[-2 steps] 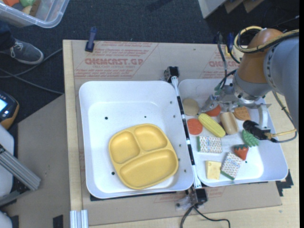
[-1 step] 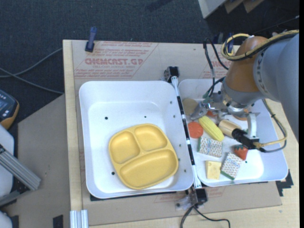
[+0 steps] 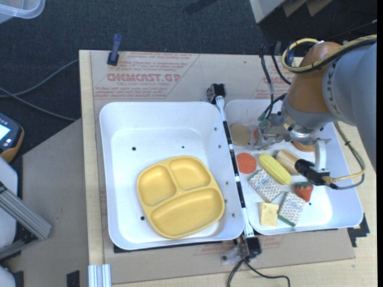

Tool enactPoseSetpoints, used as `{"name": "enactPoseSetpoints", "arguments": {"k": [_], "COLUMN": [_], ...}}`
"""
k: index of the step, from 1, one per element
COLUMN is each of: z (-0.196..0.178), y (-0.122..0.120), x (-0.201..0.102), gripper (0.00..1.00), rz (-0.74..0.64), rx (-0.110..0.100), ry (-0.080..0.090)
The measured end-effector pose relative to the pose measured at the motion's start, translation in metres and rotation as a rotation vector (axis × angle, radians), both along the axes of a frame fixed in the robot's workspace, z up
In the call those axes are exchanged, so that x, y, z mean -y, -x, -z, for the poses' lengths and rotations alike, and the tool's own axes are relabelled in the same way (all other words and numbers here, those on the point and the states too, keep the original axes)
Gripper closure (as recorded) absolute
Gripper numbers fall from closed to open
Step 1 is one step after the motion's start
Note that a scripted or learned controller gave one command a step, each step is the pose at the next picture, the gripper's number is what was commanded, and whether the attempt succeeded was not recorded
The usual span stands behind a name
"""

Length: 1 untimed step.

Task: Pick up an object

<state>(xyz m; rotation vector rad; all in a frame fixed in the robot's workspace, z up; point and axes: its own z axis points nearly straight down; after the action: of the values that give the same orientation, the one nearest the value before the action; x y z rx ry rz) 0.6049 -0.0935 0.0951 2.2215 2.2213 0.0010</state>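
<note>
Tool (image 3: pixel 269 131) state: can't tell, wrist hides it. We see corn cob (image 3: pixel 274 167) just below-left of it, long axis diagonal, in right bin (image 3: pixel 344 211).

Surface check
Your surface (image 3: pixel 149 76) bears two white bins, left (image 3: pixel 119 130) and right (image 3: pixel 344 205), touching side by side.

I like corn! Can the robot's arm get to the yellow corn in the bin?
Probably yes. The corn lies uncovered on top in the right bin, just below the gripper, with nothing across it.
</note>
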Motion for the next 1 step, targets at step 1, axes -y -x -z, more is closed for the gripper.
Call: {"name": "enactPoseSetpoints", "arguments": {"k": [1], "z": [0.0007], "y": [0.0003], "x": [0.0], "gripper": [0.0], "rz": [0.0], "rx": [-0.001], "ry": [0.0]}}
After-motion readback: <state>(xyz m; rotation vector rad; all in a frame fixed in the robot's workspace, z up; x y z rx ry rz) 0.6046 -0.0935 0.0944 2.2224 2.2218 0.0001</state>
